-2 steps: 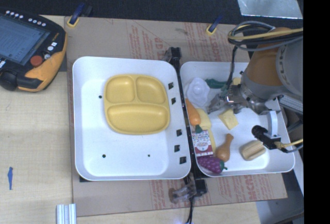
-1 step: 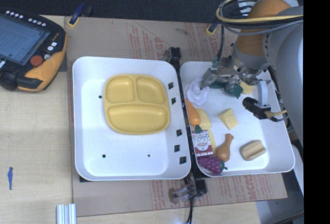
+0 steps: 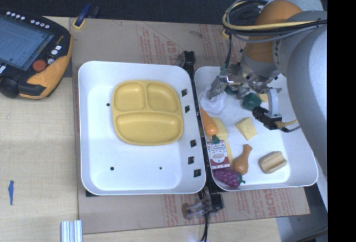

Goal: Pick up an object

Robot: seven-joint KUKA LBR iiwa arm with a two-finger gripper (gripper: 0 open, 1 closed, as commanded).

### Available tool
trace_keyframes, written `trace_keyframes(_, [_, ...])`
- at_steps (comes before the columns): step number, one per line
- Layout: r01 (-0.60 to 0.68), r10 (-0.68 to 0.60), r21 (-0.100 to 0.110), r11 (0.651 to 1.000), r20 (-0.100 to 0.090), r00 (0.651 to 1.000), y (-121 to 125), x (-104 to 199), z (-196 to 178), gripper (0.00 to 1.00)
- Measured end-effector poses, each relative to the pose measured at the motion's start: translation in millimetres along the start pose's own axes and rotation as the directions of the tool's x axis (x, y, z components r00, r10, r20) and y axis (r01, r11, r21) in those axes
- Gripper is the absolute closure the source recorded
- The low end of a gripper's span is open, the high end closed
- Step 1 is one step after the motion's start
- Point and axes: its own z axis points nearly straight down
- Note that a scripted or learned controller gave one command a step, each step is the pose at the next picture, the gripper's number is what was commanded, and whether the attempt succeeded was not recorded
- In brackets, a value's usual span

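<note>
Camera view: we cannot tell our gripper's point(image 3: 222, 86) state; it hangs at the right bin's point(image 3: 300, 177) far-left corner. Toys lie nearer: one cheese point(image 3: 246, 128), one bread point(image 3: 272, 162), one drumstick point(image 3: 242, 159).

Both bins point(image 3: 94, 124) are white. The left one holds a pale yellow tray point(image 3: 148, 112). The right bin's things: an orange carrot point(image 3: 208, 123), purple grapes point(image 3: 227, 177), a tan loaf point(image 3: 272, 162), a pale yellow wedge point(image 3: 246, 128), a brown drumstick point(image 3: 242, 159), and a red-and-white carton point(image 3: 218, 154). The worktop point(image 3: 33, 146) is light wood. The pendant point(image 3: 30, 60) is black and orange.
</note>
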Motion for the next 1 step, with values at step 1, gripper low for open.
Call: trace_keyframes(1, [-0.006,0.006,-0.007,1.000,0.004,1.000,0.3,-59.7,-55.1,0.00])
